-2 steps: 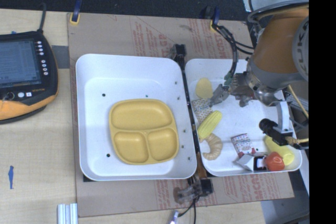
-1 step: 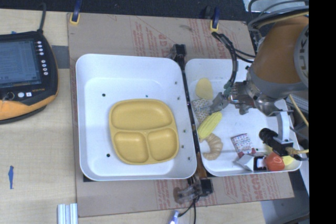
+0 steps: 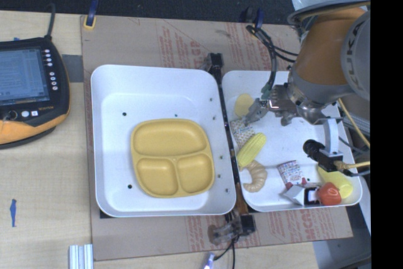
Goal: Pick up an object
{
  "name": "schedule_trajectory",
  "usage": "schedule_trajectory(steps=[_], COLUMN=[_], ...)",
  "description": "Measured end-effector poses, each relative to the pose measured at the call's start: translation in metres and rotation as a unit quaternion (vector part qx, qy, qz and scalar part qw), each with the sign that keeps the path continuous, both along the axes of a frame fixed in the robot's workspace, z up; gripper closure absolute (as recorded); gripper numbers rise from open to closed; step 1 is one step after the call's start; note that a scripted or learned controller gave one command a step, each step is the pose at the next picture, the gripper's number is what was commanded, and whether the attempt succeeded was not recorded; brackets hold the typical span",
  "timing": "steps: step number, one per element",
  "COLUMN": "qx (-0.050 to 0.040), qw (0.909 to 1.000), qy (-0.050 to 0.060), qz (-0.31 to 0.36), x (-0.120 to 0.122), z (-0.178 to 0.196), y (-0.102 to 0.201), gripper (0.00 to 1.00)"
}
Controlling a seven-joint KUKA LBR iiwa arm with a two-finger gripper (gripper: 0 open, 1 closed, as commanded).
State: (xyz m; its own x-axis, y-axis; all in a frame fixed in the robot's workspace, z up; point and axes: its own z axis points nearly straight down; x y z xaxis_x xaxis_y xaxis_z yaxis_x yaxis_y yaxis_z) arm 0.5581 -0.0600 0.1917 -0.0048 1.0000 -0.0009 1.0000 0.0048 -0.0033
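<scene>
Over the right bin (image 3: 352, 201), the gripper (image 3: 257, 111) hangs near the corn (image 3: 250, 149) (fingers slightly parted, holding nothing); the pick isn't yet made

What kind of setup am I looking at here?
Likely a robotics lab bench: two shallow white bins on cardboard, a grey and orange robot arm, and a handheld control pendant with a screen.
</scene>
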Motion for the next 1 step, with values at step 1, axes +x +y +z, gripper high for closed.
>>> schedule_trajectory(steps=[1], qx=[-0.0005], qw=[1.0], qy=[0.001], qz=[0.0], x=[-0.0341], z=[-0.0377], y=[-0.038], gripper=[0.0])
